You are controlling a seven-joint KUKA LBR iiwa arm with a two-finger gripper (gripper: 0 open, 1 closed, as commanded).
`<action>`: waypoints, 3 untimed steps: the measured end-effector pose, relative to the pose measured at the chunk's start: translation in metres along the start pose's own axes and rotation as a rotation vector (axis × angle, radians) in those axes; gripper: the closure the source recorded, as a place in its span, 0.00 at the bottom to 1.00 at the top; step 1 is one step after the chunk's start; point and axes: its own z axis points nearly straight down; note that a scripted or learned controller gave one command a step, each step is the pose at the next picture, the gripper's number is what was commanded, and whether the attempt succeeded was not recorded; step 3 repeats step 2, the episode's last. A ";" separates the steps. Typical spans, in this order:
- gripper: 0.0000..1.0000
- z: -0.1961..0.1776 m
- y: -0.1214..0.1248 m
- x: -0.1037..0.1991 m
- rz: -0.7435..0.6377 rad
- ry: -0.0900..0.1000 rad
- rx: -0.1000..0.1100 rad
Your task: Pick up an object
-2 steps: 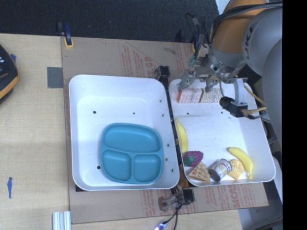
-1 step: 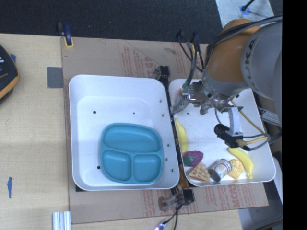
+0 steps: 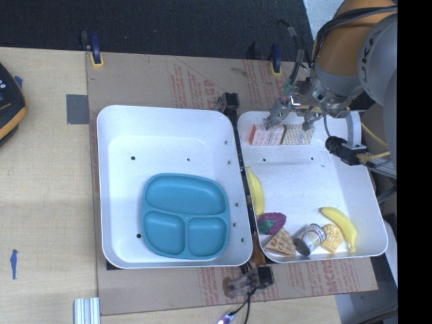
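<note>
A pale wooden worktop [image 3: 40, 201] carries a sheet of brown cardboard [image 3: 169, 79], clamped at its far edge by blue clips [image 3: 96, 49], and the two white bins sit on that sheet side by side. Beyond the far edge lies dark carpet [image 3: 169, 9]. A yellow-and-black device [image 3: 8, 110] rests at the worktop's left edge.

The left bin [image 3: 115, 133] holds a blue divided plate [image 3: 184, 215]. In the right bin [image 3: 304, 174], a yellow banana [image 3: 255, 189] lies against the left wall, and along the near side sit a purple item [image 3: 271, 221], a wedge-shaped sandwich [image 3: 280, 244], a small can [image 3: 310, 238] and a second banana [image 3: 341, 226].

The gripper [image 3: 291, 117] hangs at the right bin's far end with its fingers spread apart, one over each of two wafer-like blocks [image 3: 281, 136] lying side by side against the far wall. Nothing sits between the fingers.
</note>
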 end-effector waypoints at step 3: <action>0.00 0.000 -0.042 0.080 -0.004 0.000 0.000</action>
